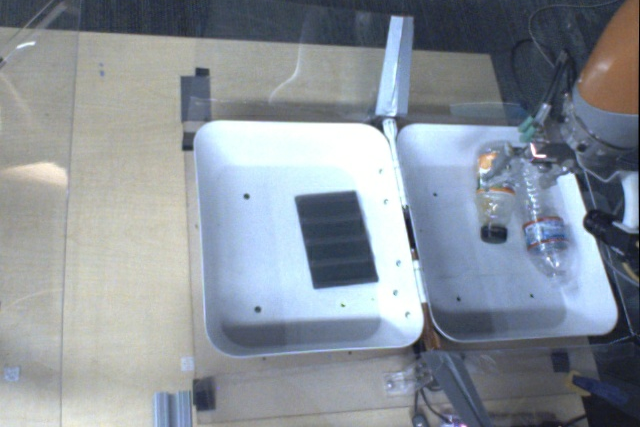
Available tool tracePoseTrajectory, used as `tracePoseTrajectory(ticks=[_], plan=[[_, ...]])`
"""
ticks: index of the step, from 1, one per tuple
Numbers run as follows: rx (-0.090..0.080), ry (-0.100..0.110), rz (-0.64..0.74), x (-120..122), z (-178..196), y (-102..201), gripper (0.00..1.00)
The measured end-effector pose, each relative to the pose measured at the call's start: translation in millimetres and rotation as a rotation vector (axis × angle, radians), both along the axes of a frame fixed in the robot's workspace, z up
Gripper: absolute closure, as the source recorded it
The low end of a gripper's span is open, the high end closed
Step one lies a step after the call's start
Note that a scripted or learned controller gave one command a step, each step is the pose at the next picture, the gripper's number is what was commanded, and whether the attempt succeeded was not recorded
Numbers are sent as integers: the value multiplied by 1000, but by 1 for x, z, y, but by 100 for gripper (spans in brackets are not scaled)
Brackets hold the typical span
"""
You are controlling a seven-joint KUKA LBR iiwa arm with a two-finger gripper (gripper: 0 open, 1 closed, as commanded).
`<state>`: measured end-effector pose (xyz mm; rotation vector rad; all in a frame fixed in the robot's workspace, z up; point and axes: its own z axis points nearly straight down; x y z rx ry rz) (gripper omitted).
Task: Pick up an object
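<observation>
Two clear plastic bottles lie in the right bin (470,315), toward its far right side. One bottle (493,197) has a dark cap pointing near; the other bottle (541,233), with a blue label, lies just beside it on the right. The claw (540,152) sits at their far ends, very close; how it stands cannot be told. The left bin (230,215) carries a dark ribbed pad (336,238), well apart. Both bins rest on the tabletop (110,245).
</observation>
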<state>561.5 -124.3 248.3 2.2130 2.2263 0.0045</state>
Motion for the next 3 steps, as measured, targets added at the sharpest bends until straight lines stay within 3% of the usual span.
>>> tracePoseTrajectory(ticks=[1,2,3], plan=[[0,-4,25,26,-123,12,0],[-2,-3,88,30,-104,-45,0],[-1,-3,206,97,-148,-61,0]])
